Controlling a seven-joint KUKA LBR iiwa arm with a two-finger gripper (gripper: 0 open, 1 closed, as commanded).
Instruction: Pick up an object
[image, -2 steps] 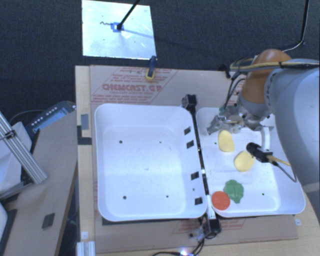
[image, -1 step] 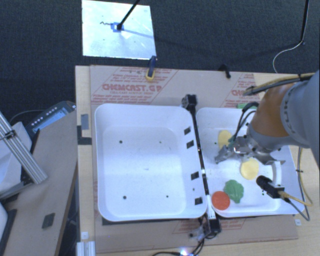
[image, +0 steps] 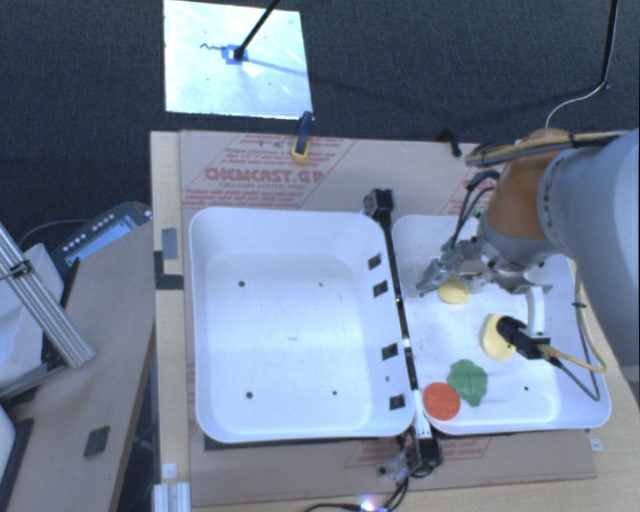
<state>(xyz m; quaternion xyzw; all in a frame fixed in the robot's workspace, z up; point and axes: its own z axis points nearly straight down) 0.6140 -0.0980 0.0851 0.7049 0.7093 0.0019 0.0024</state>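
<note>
Yellow, pale: small lump, right bin, upper left part, directly under the end effector and touching or nearly touching it; the likeliest target of the present step

Yellow, second item: rounder lump, right bin, middle, partly covered by a black fitting with a cable; near the first lump but apart from it

Green: crinkled leaf-like piece, right bin, lower part, just beside the orange item

Orange-red: round disc or ball, right bin, lower left corner, close to the divider between bins

White: left bin, beside the right one on the bench

End effector: low over the first yellow lump, arm reaching in from the right. State: cannot tell whether released or clenched; nothing is visibly held

Step in hand, as judged: closing on the pale yellow lump, lift not yet made

Notes for doing it well:
- centre the tool over the lump, so that it sits in the middle of the grip and not at one edge
- go down until the tool is near the bin floor; a rounded lump squeezed high up may squirt out
- close gently, then rise straight up, with no sideways drag toward the bin wall at left
- keep the black fitting and cable clear of the second yellow lump
- check that the lump leaves the floor before counting the pick as made
</note>
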